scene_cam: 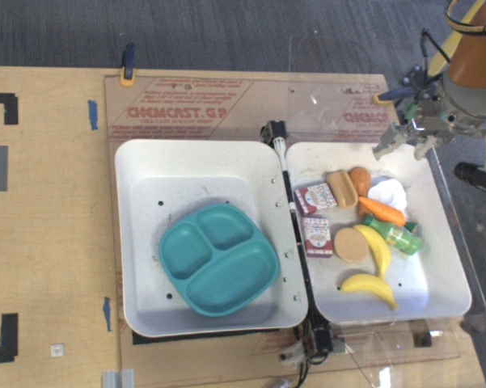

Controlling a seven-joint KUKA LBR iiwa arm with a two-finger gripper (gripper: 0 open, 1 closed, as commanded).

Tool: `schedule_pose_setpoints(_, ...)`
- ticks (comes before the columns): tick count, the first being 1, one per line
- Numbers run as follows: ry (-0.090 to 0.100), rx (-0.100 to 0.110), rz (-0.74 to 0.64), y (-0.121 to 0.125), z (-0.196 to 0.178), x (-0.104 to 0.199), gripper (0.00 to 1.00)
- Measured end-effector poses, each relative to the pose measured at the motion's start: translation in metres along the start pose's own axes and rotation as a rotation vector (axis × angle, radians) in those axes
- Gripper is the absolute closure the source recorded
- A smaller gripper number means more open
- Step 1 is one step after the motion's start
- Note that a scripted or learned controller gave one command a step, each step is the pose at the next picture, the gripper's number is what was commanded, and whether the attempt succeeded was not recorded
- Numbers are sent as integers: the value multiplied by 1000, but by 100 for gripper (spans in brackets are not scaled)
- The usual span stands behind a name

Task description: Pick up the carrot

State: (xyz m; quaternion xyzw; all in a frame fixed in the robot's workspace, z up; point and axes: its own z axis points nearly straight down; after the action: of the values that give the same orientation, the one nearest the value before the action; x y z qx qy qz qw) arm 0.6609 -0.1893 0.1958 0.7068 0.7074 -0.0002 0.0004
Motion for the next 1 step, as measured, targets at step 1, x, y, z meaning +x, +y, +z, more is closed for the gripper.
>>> schedule_pose_setpoints(1, 0, -6, 210, -49, 94, 43, 0)
